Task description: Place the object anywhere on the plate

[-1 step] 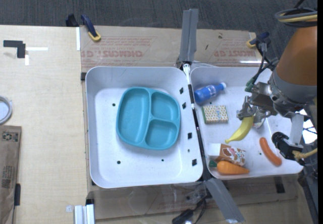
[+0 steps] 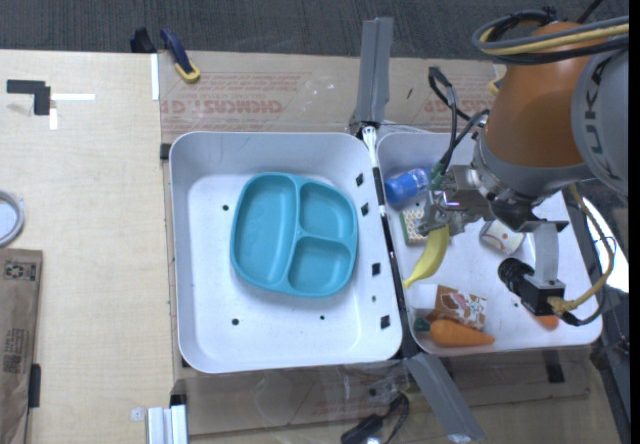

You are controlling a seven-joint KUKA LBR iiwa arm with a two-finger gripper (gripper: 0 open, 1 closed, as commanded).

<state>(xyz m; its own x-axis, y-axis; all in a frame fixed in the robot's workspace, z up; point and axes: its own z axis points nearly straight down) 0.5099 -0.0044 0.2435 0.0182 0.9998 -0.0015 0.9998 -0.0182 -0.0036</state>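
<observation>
A light blue plate [image 2: 295,232] with three compartments lies in the middle of the left bin [image 2: 190,262]. In the right bin [image 2: 578,330] a yellow banana [image 2: 428,256] lies at a slant close to the divider. My gripper [image 2: 446,213] hangs over the banana's upper end, low in the right bin; the wrist and cables hide its tips. Whether it touches the banana is unclear.
Beside the gripper in the right bin are a blue bottle [image 2: 405,185], a small printed card [image 2: 414,224] and a white piece [image 2: 497,235]. A snack packet [image 2: 461,307] and an orange carrot [image 2: 460,334] lie at the front. A grey divider post [image 2: 375,67] stands between the bins.
</observation>
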